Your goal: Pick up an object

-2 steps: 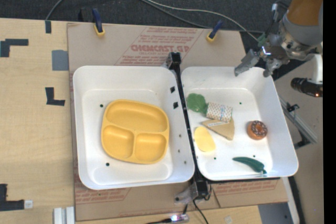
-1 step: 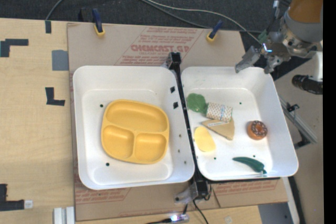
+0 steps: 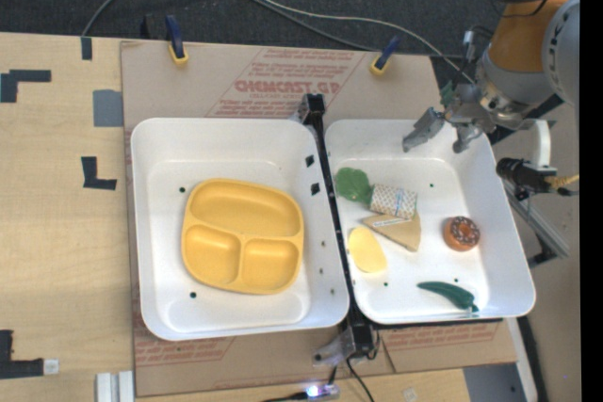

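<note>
Camera view: the claw (image 3: pixel 444 135) is seen over the back edge of the right bin (image 3: pixel 504 231), fingers spread wide, nothing held between them. It is judged to hang above the bin floor, not touching any item; height cannot be confirmed from this angle.

Candidate things are all in the right bin, well forward of the claw. Closest is the green round piece (image 3: pixel 353 184), touching a small patterned packet (image 3: pixel 393 201). Just in front of those, a tan wedge (image 3: pixel 399 232) and a pale yellow oval (image 3: pixel 366 250). A brown donut (image 3: pixel 462 233) sits apart to the right; a dark green pepper (image 3: pixel 448 294) lies near the front wall.

Risks, as judged:
- Green piece, packet, wedge and oval are packed tight; a descent there could be blocked by a neighbour, or two items could be pinched and dropped.
- Wedge and oval look flat; fingers may close over them.
- Pepper lies close to the wall; a finger strike on the rim is possible.
- Donut is judged the cleanest target.

The yellow divided plate (image 3: pixel 243 235) in the left bin (image 3: pixel 151 231) is well clear.
</note>
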Robot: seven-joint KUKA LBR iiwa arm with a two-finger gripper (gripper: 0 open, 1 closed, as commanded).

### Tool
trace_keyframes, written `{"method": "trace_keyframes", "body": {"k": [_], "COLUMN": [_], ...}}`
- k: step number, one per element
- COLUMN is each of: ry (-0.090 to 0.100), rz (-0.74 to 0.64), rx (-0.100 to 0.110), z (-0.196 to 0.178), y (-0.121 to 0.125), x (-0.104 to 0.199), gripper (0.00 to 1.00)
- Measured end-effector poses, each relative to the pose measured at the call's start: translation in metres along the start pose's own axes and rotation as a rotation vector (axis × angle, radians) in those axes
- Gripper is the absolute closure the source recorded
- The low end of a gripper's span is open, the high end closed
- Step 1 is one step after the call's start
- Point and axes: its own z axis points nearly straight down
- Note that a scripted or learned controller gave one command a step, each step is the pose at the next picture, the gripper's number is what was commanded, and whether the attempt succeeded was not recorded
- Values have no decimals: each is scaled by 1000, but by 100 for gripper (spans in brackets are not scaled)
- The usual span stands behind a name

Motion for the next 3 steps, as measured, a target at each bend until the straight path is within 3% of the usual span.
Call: {"method": "trace_keyframes", "body": {"k": [2,3], "ry": [0,0], "rz": [0,-1], "rx": [-1,-5], "z": [111,97], "y": [-6,-4], "x": [17,18], "gripper": [0,100]}}
